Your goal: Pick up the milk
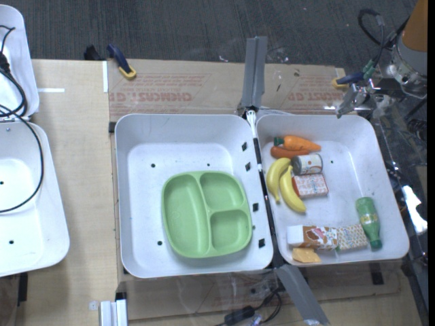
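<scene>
The milk (327, 237) is a carton with a white end and a printed side. It lies flat along the front wall of the right bin (348, 165). My gripper (354, 103) hangs over the far edge of that bin near its back right corner, well away from the milk and with nothing visibly in it. The arm's orange band shows at the top right corner.
The right bin also holds two carrots (296, 145), a small can (308, 164), two bananas (284, 184), a pink box (311, 186), a green bottle (368, 221) beside the milk's right end, and a yellow piece (306, 255). A green divided plate (206, 213) sits in the left bin (139, 182).
</scene>
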Controlling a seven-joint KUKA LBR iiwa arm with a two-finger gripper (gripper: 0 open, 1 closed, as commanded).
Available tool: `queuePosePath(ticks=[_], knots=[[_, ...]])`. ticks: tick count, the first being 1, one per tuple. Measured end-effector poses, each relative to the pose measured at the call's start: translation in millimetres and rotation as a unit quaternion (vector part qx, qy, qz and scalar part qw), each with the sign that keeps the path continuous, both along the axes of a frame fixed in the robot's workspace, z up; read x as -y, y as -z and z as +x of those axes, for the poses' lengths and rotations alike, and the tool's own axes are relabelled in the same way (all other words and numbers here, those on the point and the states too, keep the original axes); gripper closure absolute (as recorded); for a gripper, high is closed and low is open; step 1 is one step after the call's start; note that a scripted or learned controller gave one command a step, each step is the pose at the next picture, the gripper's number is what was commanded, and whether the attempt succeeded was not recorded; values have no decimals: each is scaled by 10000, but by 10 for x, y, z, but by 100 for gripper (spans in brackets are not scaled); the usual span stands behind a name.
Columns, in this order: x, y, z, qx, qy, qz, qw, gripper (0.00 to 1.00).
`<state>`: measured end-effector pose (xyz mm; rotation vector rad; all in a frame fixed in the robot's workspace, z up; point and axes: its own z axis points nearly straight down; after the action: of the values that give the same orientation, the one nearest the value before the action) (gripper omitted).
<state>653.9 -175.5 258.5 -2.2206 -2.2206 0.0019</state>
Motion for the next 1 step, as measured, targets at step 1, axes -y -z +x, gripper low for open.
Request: queuePosePath(ticks=[1], knots=[[-223, 1425, -408, 12, 831, -4, 9965, 0]])
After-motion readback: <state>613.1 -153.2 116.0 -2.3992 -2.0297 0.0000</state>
